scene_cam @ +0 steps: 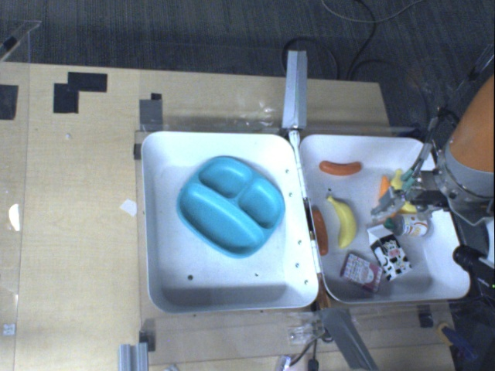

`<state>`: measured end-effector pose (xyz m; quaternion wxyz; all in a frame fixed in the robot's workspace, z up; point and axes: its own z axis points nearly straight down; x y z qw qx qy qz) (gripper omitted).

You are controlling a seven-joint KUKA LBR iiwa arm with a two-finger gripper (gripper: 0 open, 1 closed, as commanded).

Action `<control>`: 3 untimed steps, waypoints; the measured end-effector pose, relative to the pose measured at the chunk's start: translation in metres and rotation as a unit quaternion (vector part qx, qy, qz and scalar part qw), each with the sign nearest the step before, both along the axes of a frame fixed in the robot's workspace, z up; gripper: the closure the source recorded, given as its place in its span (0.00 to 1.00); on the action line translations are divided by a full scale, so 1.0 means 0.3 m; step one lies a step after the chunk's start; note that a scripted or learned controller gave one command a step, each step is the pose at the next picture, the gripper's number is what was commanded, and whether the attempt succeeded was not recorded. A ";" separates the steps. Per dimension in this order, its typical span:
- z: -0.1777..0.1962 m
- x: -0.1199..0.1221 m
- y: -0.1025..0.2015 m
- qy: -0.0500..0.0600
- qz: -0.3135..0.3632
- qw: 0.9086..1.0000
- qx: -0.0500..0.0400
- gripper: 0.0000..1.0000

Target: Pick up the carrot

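The gripper (396, 199) hangs low in the right bin (445, 280), just right of the banana (343, 219); whether its fingers are spread or pinching anything, I cannot tell. The carrot (384, 185) lies just beside it on its far-left side, near the sausage (340, 168).

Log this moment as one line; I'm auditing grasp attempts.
task: pick carrot | pincer: over right bin, beside carrot | held: nothing visible | carrot: in bin

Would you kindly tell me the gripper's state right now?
Gripper: low in the right bin, beside the carrot; grip state cannot be told.
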<state>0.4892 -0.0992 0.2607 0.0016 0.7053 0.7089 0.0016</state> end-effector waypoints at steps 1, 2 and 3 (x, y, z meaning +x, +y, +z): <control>-0.377 0.152 -0.147 0.001 0.043 0.999 0.000 0.00; -0.571 0.225 -0.204 -0.005 0.019 1.000 -0.001 0.00; -0.531 0.233 -0.197 -0.008 0.020 1.000 0.000 1.00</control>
